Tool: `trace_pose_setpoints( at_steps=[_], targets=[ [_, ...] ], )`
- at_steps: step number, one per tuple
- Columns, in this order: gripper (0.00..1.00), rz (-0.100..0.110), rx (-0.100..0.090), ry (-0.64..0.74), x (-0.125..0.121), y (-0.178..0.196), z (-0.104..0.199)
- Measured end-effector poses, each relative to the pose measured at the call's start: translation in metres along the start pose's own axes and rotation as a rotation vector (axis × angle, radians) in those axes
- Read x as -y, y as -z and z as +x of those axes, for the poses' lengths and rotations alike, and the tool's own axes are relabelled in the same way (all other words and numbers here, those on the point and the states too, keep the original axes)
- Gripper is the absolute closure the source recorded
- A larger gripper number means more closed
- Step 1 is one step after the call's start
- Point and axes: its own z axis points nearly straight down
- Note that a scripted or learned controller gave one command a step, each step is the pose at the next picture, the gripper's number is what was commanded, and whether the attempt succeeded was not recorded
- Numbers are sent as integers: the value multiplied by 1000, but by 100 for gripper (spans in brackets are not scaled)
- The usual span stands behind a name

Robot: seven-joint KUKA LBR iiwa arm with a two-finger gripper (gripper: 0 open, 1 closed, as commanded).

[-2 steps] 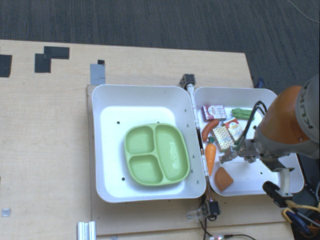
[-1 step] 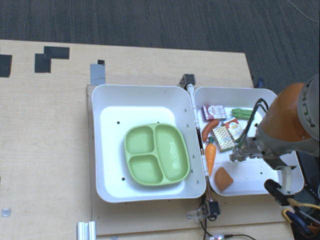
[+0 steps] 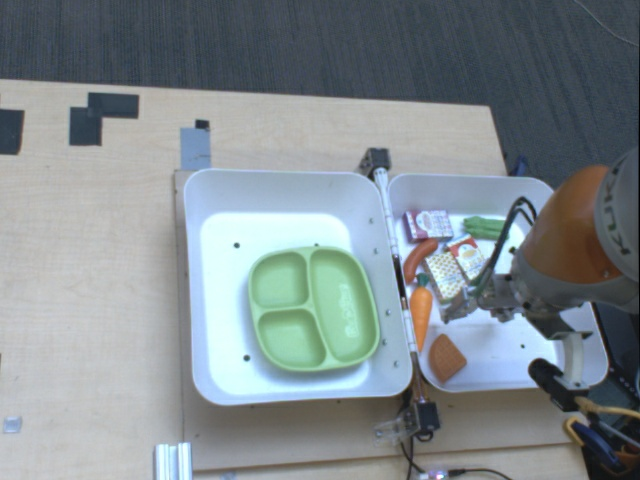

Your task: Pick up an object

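The right bin [image 3: 500,360] holds several small items. An orange carrot [image 3: 420,316] lies along its left wall, with a brown wedge [image 3: 446,358] just below it. A red sausage-shaped piece [image 3: 420,256], a pink packet [image 3: 428,223], a green piece [image 3: 484,227] and a printed snack packet [image 3: 455,268] lie toward the back. My gripper [image 3: 462,306] is low in this bin, just right of the carrot and below the snack packet. The arm's orange band and grey wrist cover the bin's right part.
The left bin [image 3: 220,268] holds a green divided plate [image 3: 314,308]. A raised rim separates the two bins. Cables and clamps sit at the bench's front right corner [image 3: 590,428]. Wooden bench top extends to the left.
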Motion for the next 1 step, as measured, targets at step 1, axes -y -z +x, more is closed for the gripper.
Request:
trace_pose_setpoints(
  at_steps=[1],
  targets=[
    [0, 11, 2, -5, 4, -18, 10]
  ],
)
